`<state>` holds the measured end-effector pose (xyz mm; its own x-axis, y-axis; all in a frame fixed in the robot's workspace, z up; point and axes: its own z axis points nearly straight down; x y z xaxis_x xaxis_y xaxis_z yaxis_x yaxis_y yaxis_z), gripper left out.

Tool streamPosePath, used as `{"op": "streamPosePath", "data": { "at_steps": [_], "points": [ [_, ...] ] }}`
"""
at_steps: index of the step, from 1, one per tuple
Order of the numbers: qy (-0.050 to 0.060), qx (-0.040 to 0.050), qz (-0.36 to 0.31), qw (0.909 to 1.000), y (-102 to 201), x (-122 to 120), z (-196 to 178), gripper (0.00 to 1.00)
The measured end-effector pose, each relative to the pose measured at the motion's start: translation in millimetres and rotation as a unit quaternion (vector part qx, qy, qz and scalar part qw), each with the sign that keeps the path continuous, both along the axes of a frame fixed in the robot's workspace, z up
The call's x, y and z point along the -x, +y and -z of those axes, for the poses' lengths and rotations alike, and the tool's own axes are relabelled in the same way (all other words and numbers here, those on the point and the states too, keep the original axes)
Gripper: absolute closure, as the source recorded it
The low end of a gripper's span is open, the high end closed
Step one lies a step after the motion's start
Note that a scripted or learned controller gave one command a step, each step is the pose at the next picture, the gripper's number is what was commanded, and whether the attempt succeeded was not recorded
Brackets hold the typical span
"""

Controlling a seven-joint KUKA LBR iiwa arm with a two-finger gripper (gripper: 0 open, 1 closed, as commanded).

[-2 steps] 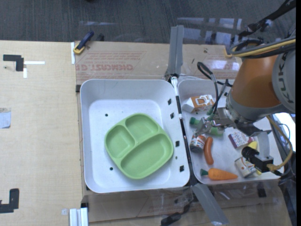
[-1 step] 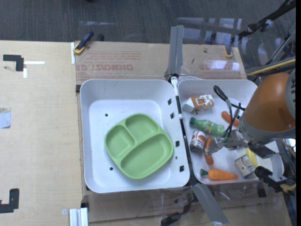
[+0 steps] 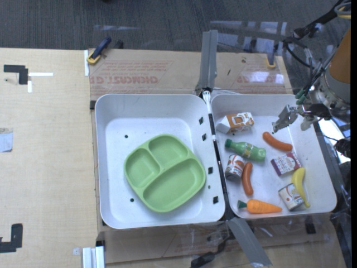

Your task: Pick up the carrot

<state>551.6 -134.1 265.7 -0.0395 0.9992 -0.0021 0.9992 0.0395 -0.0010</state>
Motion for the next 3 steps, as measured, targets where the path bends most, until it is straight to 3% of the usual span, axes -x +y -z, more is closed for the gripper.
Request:
{"op": "streamPosePath", "data": {
  "at_steps": [1,2,3],
  "points": [
    [0.002,-0.0011,-0.029,0.9996,67,62,75,0.00],
    [0.001,-0.0011,-0.121,0.9927,83,74,75,0.00],
    [0.000,-0.0014,-0.240,0.9708,31,67,174,0.00]
  ]
}}
